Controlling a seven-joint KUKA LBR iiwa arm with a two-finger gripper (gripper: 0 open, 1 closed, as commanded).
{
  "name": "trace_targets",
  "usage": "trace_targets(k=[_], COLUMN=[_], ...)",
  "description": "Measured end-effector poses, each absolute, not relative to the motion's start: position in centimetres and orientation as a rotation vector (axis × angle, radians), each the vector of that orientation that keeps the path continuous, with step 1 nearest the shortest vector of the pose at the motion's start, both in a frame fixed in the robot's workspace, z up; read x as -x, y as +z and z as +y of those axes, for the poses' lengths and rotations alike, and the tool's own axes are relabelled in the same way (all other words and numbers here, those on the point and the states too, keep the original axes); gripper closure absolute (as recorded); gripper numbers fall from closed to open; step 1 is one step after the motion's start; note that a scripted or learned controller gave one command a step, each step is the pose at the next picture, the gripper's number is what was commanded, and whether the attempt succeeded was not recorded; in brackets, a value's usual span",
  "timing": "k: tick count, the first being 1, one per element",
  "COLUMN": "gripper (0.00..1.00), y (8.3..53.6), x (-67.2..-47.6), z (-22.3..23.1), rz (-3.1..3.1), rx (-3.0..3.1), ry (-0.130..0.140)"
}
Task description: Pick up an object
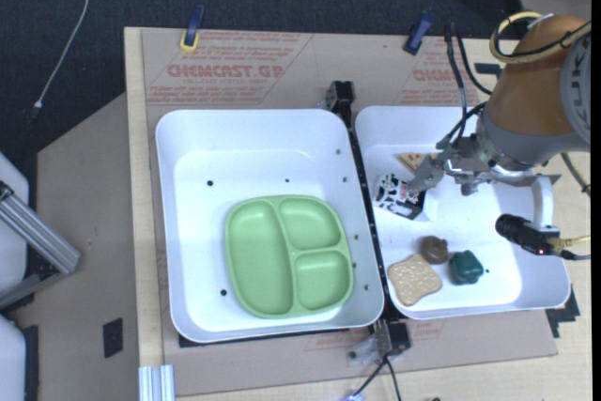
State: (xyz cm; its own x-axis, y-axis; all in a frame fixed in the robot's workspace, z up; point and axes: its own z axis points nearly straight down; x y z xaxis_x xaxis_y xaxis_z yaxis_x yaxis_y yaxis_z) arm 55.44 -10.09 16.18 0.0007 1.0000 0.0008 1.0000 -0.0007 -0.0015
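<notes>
we see our claw (424,178) low in the right bin (507,296), its grip unclear, beside a black-and-white packet (396,194); we may nudge it away instead of catching it.

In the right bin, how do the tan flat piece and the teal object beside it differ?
The tan flat piece is pale, speckled and broad, lying flat near the bin's front-left corner. The teal object is dark blue-green, smaller in outline and chunkier, and lies further right. Both rest on the floor of the right bin, on either side of a small brown object, away from the claw.
</notes>
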Motion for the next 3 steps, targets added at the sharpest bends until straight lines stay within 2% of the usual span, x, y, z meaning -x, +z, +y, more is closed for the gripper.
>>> trace_targets(k=[1,2,3], gripper=[0.0,0.0,1.0], y=[11.1,10.7,12.1], x=[-55.3,-55.7,-56.0], z=[-9.1,-9.1,-9.8], rz=[-2.22,-2.227,-2.237], rx=[2.221,2.227,2.247], ry=[-0.006,-0.016,-0.014])
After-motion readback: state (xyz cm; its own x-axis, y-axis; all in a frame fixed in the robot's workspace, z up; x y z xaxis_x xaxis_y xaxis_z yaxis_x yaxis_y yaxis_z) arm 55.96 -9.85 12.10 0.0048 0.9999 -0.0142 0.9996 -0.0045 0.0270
